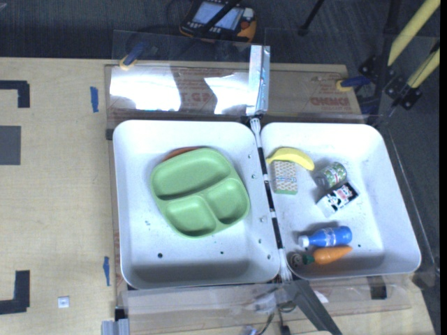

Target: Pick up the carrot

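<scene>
carrot (331, 255) in right bin (391, 187) (near edge), beside blue bottle (327, 238)

The bins (133, 257) look like smooth white plastic with a slight sheen; the green tray (200, 190) is matt plastic. The carrot (332, 255) is glossy orange, and the tabletop (56, 187) pale matt wood.

Even, bright overhead light falls on my counter (49, 187); both white bins (140, 243) read clean, with soft shadows pooling along their near walls. Hard glare burns out the clear panel (174, 89) behind the bins, hiding what lies under it. The floor (84, 12) beyond is dim. The whole frame is slightly soft; small labels on the packets (284, 176) cannot be read.
</scene>
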Motion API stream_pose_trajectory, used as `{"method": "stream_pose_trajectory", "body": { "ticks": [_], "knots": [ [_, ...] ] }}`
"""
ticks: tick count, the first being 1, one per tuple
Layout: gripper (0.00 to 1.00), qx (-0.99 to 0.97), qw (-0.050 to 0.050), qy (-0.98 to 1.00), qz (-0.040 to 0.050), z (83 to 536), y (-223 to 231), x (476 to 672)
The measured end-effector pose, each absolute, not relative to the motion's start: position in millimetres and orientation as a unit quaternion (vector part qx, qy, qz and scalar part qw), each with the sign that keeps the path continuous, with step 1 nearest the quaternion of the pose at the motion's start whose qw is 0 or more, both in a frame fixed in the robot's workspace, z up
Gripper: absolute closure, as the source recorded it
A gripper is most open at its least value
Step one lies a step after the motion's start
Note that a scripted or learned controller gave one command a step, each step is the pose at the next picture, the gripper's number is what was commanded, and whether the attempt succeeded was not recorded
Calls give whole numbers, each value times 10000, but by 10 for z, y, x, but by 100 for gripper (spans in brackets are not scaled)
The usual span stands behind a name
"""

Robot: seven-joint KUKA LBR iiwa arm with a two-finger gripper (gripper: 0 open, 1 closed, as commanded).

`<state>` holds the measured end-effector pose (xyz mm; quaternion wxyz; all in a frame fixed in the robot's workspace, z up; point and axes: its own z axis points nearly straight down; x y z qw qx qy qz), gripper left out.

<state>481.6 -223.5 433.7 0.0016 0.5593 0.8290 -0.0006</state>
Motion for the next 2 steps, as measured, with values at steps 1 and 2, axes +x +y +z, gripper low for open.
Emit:
{"method": "stream_pose_trajectory", "body": {
  "ticks": [1,2],
  "knots": [
    [0,5593,16,8290,-6,4337,-2234,4816],
    [0,5593,16,8290,-6,4337,-2234,4816]
  ]
}}
